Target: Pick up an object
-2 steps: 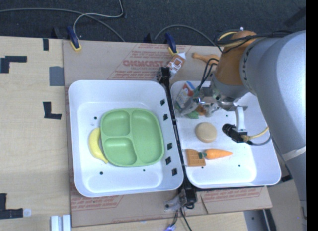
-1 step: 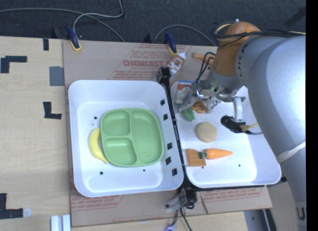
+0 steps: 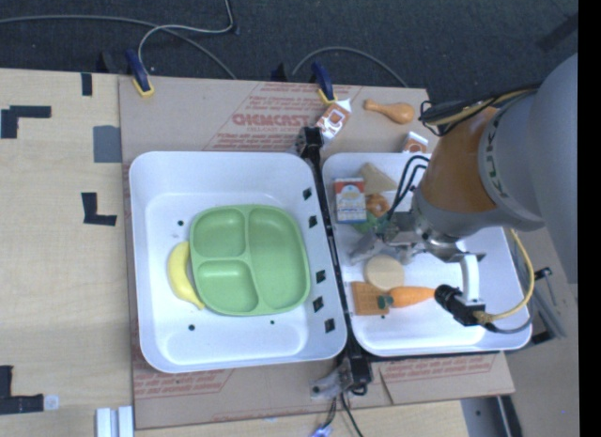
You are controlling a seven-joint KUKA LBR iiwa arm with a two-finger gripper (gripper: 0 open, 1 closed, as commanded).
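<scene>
The grey arm is reaching in from the right of the frame and hanging over the right bin, its gripper sitting low among the clutter at centre right, so it is probably lining up a grab; whether it is open or gripping anything, I cannot tell. The likeliest picks are lying just below it, a pale round piece and a carrot, and the next move is calling for a straight descent, since the bin's left wall is crowding them.
</scene>
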